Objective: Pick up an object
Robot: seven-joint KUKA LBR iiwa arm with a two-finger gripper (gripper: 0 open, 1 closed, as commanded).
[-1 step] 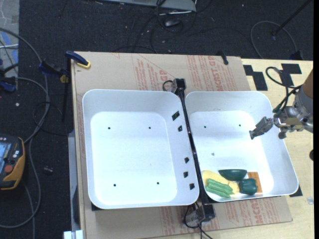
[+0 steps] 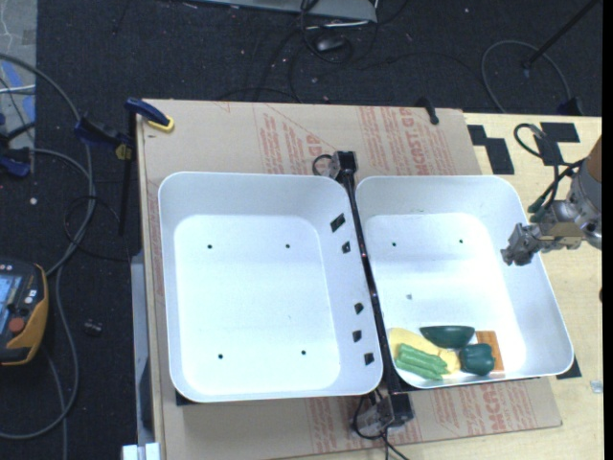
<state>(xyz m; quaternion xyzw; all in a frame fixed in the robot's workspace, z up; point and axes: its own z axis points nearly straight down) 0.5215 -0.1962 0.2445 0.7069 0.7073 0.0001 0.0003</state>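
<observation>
At the far left edge a yellow-and-black device point(image 2: 21, 312) is cut off by the frame, with cables trailing over the dark floor around it. A blue-and-yellow clamp point(image 2: 148, 116) grips the back left corner of the cardboard sheet point(image 2: 287, 132) that lies under the 2 bins.

The left bin point(image 2: 182, 199) shows bare white floor with 4 small dark dots. Along the seam between the bins runs a dark strip point(image 2: 362, 276) with small black tabs.

In the right bin point(image 2: 431, 195), the objects are huddled in the near corner: a ribbed light-green piece point(image 2: 420, 361) lying on something pale yellow point(image 2: 406, 339), a dark green bowl-like shape point(image 2: 447, 334), a teal lump point(image 2: 477, 358), and an orange item point(image 2: 490, 338) mostly hidden behind the teal one. What each really is stays hard to make out.

The gripper point(image 2: 518, 247) hovers at the right bin's right rim, well apart from the pile. It appears as a small blurred grey mass, so I cannot tell how its jaws stand. The arm behind it is cut off by the frame.
</observation>
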